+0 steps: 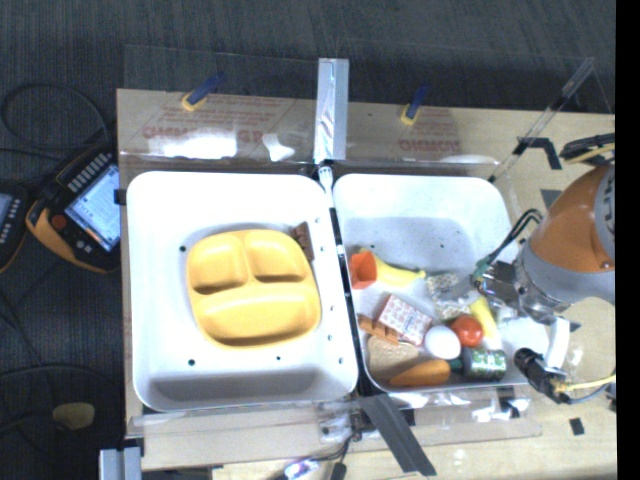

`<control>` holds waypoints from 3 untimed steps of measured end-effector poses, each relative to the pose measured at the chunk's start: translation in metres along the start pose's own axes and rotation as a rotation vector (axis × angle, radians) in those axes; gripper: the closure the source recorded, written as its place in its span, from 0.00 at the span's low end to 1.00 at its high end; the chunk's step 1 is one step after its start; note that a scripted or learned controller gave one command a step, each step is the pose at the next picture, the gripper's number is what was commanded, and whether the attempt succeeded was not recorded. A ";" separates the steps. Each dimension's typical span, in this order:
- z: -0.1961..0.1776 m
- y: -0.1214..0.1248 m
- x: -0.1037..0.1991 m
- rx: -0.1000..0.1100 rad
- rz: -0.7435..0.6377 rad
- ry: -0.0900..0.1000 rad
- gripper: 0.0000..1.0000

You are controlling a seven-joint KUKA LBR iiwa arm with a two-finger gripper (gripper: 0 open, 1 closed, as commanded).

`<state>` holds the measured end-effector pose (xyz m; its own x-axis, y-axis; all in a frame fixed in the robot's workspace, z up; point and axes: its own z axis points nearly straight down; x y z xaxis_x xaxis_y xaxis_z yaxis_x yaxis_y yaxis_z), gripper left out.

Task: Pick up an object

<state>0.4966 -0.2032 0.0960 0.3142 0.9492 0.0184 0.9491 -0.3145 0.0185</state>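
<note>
The right bin on the desk holds a huddle of small toy foods along its near side: a white egg, a red tomato, a carrot, a yellow banana, an orange cup, a checked red-and-white packet and a green can; the left bin carries a yellow divided tray. The arm hangs over the right bin's right edge, with the tool low near the tomato and a yellow piece just beside it; whether it is spread or closed, or has anything in it, I cannot tell, since the wrist hides it.

These pieces look like light, hollow plastic, stiff and smooth, so likely slippery; the egg and tomato are round and may roll out of a pinch, so take them across the widest middle; the carrot is better gripped across its narrow width at mid-length. The pieces touch one another, so a descent may jostle neighbours.
</note>
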 end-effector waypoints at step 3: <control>-0.007 0.037 0.032 -0.006 -0.158 -0.022 1.00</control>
<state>0.5413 -0.1850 0.1039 0.1611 0.9869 -0.0070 0.9867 -0.1608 0.0249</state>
